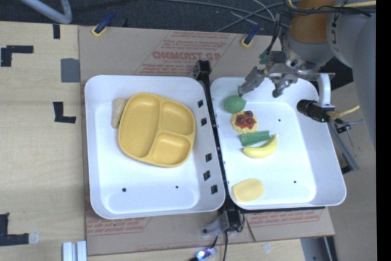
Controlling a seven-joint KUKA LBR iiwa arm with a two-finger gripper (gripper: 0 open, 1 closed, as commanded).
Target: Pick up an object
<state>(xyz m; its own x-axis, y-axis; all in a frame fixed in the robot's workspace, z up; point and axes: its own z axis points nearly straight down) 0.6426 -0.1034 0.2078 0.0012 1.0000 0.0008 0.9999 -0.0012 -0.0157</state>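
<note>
My gripper point(264, 87) hangs open over the back of the right bin point(317, 156), its two fingers spread with nothing between them. Just left of and below the left finger lies a green round object point(233, 103). In front of it sit a small tart with red berries point(244, 121), a green bean-like piece point(255, 137) and a yellow banana point(261, 148). A pale yellow lump point(247, 190) rests near the bin's front edge.
The left bin point(104, 186) holds a yellow divided plate point(156, 129) with a beige piece point(117, 112) tucked at its left side. A black divider with clips point(209, 125) runs between the bins. Cables trail behind the bench.
</note>
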